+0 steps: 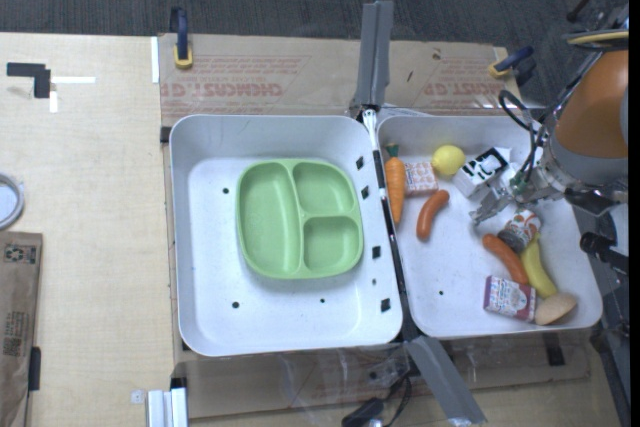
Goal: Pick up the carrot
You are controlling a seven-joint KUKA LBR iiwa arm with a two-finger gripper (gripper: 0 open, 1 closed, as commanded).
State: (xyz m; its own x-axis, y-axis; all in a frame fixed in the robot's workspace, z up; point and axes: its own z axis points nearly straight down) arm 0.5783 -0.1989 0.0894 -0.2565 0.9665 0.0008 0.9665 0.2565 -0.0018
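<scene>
I am hanging my pincer [497, 203] low inside the right white plastic bin [450, 300], toward its far right part. Its metal fingers look slightly spread with nothing between them, though the slant makes that hard to read surely. I am taking that bin's left wall as my landmark.

Close to the pincer are a white-and-black carton [483, 165] just behind it and a small printed can [519, 229] just on its near side. Beside that can an orange-red sausage-shaped toy [504, 257] and a yellow banana [540, 265] are lying. A yellow lemon [448, 159] is sitting toward the wall from the pincer, and a red-orange hot-dog-like piece [431, 213] lies nearer the wall again.

The carrot, a long orange tapered toy with a green tip [395, 188], is lying right along the left wall, lengthwise, with a small red-and-white box [419, 178] touching its far side.

To do this well, I judge that I should be travelling across the bin toward the wall and turning my fingers to straddle the carrot across its width. One finger must be slipping between carrot and wall, which looks tight. The box could be getting nudged too.
</scene>
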